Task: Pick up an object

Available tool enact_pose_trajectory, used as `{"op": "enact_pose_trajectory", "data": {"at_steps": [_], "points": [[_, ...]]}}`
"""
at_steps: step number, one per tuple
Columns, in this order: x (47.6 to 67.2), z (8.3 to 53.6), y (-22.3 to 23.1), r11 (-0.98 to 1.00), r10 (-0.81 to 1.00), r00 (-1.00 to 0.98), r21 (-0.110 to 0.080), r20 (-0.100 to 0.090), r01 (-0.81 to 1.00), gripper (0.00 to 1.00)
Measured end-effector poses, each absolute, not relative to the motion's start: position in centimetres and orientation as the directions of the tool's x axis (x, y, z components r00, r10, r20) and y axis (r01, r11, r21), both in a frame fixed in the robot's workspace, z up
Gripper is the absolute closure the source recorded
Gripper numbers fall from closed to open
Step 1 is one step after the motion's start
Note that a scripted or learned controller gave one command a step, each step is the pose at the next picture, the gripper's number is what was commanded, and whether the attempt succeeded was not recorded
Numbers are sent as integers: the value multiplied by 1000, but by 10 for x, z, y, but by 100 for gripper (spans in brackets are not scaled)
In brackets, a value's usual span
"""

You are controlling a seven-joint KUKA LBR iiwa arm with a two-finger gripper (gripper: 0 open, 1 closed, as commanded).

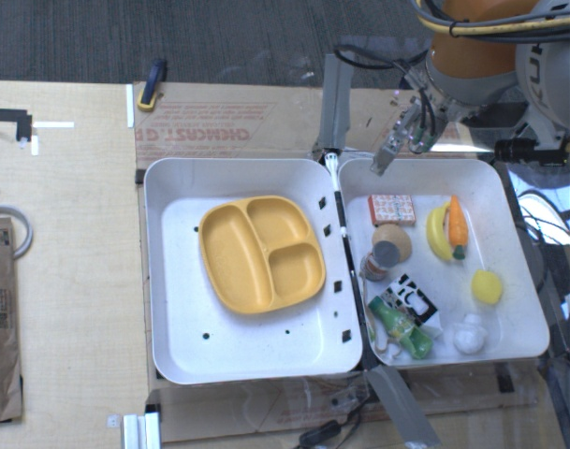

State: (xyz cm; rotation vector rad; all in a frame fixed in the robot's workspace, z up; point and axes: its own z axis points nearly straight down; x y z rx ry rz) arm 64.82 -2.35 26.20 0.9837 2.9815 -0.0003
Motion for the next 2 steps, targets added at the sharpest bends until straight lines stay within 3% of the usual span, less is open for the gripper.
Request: {"op": "enact_pose_trajectory", "data": {"at_steps": [1,2], "points": [[639,277,-78,864,504,-864,1,-5,504,100],[650,236,-100,930,367,-930,1,-3,367,100]]}}
